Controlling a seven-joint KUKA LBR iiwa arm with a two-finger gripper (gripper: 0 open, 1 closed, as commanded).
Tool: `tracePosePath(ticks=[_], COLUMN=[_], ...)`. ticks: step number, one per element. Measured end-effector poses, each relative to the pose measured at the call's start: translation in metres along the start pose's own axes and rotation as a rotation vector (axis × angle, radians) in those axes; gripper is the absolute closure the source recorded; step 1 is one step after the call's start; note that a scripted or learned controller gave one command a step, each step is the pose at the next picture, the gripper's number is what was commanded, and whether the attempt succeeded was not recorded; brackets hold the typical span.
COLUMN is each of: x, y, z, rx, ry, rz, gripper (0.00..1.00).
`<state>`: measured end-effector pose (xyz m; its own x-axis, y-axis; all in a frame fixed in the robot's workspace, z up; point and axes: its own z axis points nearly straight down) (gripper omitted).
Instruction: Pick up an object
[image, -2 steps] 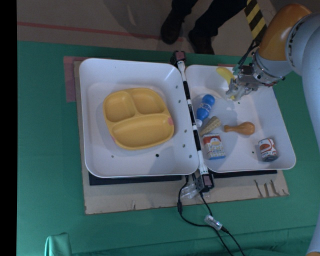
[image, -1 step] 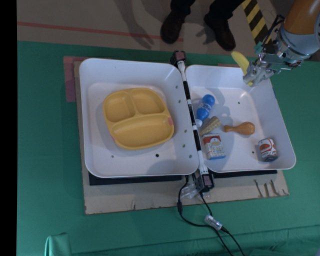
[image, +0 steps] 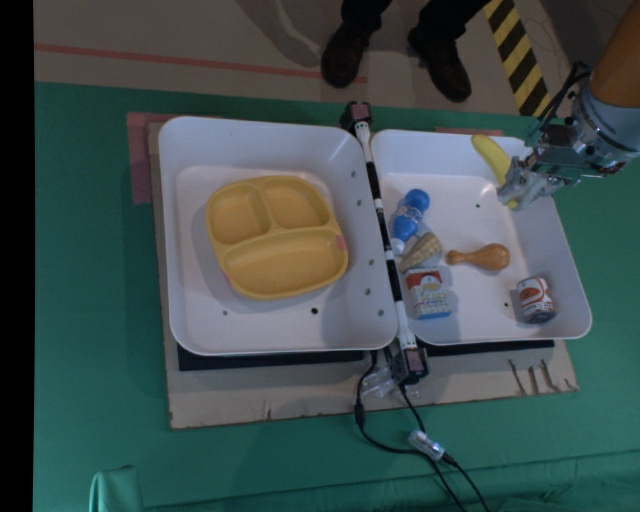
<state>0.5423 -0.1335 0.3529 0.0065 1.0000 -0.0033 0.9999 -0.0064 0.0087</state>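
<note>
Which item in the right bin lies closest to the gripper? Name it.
The yellow banana, at the right bin's far edge, right beside the gripper. The drumstick, can, bottle and carton all lie farther toward the near side.

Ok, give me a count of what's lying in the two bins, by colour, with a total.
Yellow: 2, divided tray and banana
Blue: 1, bottle
Tan or brown: 2, cone and drumstick
Red and white: 2, carton and can
Total: 7
</note>
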Motion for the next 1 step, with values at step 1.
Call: tracePosePath(ticks=[1], x=[0.0391], y=[-0.0180], z=[-0.0396], rx=[-0.005], ry=[0.000], rz=[-0.002], gripper=[1.00])
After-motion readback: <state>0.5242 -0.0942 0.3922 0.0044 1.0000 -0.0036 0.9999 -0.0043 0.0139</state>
